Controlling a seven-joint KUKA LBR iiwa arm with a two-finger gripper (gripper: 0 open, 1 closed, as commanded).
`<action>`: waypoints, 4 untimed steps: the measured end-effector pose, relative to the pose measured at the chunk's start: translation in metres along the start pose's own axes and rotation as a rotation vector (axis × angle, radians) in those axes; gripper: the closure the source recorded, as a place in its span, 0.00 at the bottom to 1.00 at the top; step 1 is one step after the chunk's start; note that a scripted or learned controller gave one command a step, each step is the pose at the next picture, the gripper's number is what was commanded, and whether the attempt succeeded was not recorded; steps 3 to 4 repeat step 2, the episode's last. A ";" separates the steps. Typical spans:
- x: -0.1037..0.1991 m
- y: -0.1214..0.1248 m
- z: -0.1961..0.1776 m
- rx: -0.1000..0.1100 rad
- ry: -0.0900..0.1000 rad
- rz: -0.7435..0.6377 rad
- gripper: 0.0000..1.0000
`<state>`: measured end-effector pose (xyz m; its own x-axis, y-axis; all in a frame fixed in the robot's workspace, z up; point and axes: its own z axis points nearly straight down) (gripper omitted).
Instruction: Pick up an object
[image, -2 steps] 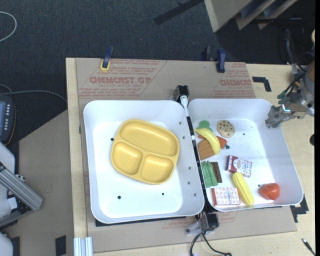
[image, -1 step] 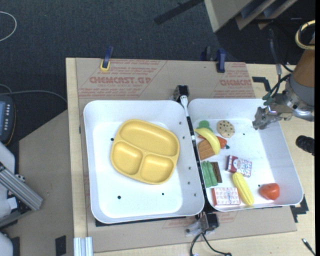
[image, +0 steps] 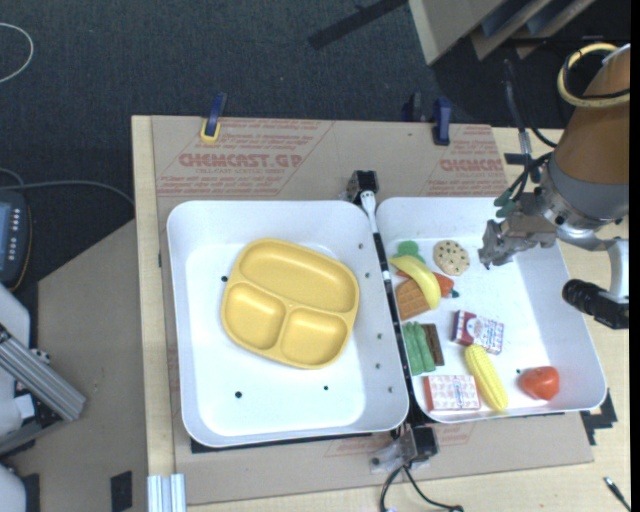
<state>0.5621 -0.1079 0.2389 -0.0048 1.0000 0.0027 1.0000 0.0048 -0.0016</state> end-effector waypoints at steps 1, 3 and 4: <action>0.044 -0.012 -0.002 0.001 0.000 0.000 1.00; 0.093 -0.035 0.011 0.003 0.000 0.001 1.00; 0.093 -0.035 0.011 0.003 0.000 0.001 1.00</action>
